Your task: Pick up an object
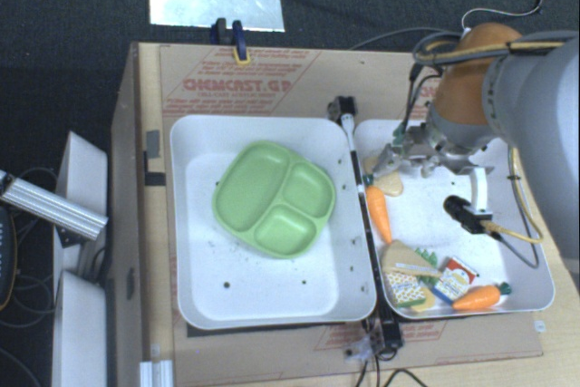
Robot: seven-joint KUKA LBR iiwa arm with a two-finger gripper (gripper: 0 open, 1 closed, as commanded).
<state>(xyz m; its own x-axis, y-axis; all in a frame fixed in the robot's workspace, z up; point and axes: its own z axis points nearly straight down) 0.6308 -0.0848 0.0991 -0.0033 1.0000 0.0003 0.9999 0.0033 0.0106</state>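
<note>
The desk (236, 77) carries two white bins side by side, which keeps loose things from scattering. The grey arm (535, 95) leans in from the right, over the far end of the right bin (421, 217), and its bulk hides that bin's far right corner.

The left bin (195, 285) holds a single green divided plate (275, 198), lying flat near its middle, well apart from everything else.

The right bin is where the small toys lie, so a pick is most likely to be made there. An orange carrot (378, 213) lies along its left wall. At the near end a wedge-shaped toy sandwich (406, 275), a small printed box (453, 276) and a second carrot (476, 296) crowd together, touching or nearly so.

The claw (399, 157) hangs at the far left of this bin, just beyond a pale round piece (390, 185) that sits beside the carrot's far tip. That piece looks like the nearest candidate. Nothing is seen in the claw's grasp. Whether it stands wide or narrow I cannot tell, since it blurs into the wrist parts around it.
</note>
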